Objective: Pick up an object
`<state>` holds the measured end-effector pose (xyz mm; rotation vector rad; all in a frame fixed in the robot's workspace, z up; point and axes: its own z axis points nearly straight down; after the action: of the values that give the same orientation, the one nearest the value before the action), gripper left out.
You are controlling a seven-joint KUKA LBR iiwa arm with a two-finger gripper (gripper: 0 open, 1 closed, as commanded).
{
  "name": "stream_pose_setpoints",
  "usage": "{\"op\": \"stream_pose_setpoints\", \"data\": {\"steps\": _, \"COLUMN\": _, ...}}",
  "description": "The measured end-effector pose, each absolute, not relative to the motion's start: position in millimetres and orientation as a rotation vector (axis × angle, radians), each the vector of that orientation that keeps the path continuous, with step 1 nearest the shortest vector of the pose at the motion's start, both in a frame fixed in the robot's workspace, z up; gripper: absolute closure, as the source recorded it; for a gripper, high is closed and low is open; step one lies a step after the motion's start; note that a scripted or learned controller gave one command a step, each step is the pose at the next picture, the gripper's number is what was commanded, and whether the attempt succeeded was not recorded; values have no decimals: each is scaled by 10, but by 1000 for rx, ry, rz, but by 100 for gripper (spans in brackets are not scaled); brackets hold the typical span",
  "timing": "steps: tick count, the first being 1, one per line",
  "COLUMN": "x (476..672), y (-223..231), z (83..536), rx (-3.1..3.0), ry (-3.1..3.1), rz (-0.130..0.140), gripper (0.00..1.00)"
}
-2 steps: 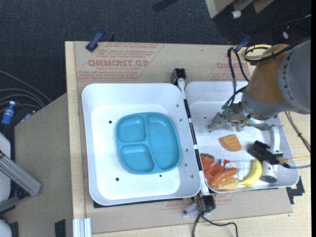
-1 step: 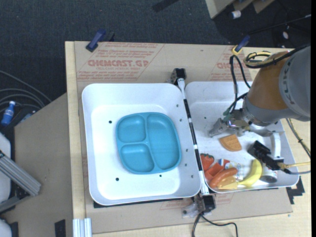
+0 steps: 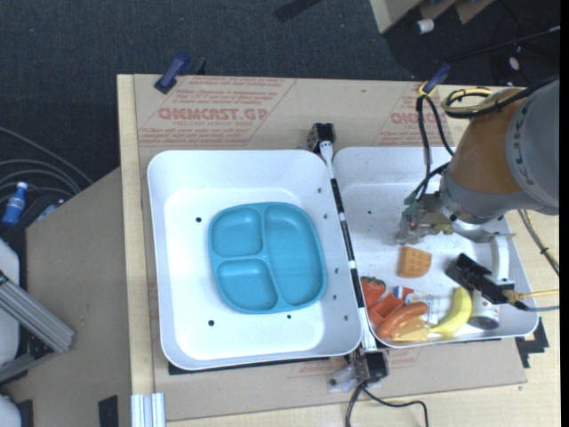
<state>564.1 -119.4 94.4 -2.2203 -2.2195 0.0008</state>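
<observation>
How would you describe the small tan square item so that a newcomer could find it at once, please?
Look in the right bin, just below the gripper. The waffle-like square lies alone on the white floor, tan and flat, unlike the yellow banana and red-orange pieces nearer the front.

Two white bins (image 3: 178, 194); one blue divided plate (image 3: 267, 256); one banana (image 3: 453, 314); one waffle (image 3: 413, 261).
</observation>
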Motion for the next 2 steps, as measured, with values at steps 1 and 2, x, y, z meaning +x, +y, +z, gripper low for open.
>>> {"op": "stream_pose_setpoints", "data": {"steps": 1, "x": 5640, "y": -1194, "z": 943, "rx": -2220, "ry": -2219, "rz": 1, "gripper": 0}}
{"op": "stream_pose_setpoints", "data": {"steps": 2, "x": 4946, "y": -1047, "z": 839, "rx": -2220, "ry": -2219, "rz": 2, "gripper": 0}}
